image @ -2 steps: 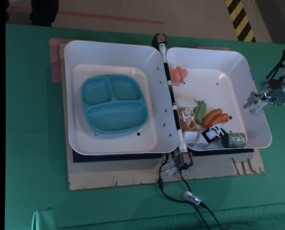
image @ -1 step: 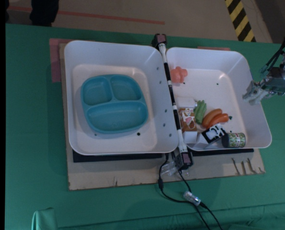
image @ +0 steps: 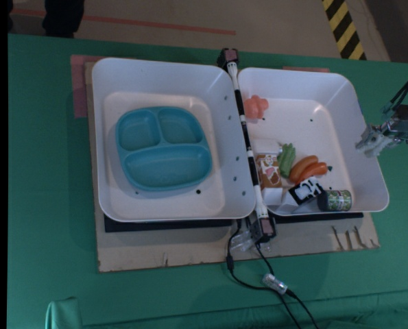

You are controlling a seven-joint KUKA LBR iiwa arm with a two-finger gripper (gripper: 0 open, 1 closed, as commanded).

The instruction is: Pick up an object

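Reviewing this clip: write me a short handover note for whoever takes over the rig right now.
Gripper: at the right bin's right rim, above the wall, nothing between its fingers.
Right bin: pink toy at the upper left; snack packet, green pods, orange carrots, black-and-white card and small can clustered at the lower left.
Left bin: blue divided plate.
Done: nothing picked.
Left: grasp one object.
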